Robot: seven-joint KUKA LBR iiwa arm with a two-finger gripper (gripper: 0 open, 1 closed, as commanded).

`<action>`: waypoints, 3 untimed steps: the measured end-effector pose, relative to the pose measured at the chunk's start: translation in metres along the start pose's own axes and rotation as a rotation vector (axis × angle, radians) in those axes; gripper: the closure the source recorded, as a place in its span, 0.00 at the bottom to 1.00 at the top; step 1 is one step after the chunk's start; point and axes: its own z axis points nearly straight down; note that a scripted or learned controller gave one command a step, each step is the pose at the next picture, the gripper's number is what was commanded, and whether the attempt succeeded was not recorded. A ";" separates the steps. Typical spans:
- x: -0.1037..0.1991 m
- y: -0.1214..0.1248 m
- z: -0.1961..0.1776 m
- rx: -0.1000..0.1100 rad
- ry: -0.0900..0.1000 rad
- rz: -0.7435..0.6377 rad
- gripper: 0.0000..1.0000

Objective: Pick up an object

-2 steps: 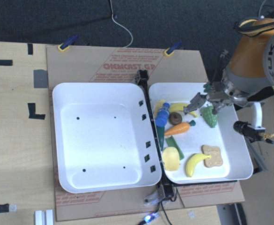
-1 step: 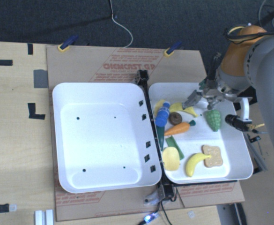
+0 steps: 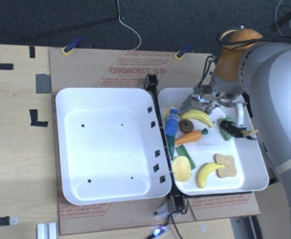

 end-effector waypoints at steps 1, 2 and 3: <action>0.039 -0.048 -0.001 0.005 -0.001 0.003 0.00; 0.039 -0.046 -0.011 0.002 -0.001 0.002 1.00; 0.097 0.003 -0.108 -0.011 -0.001 -0.004 1.00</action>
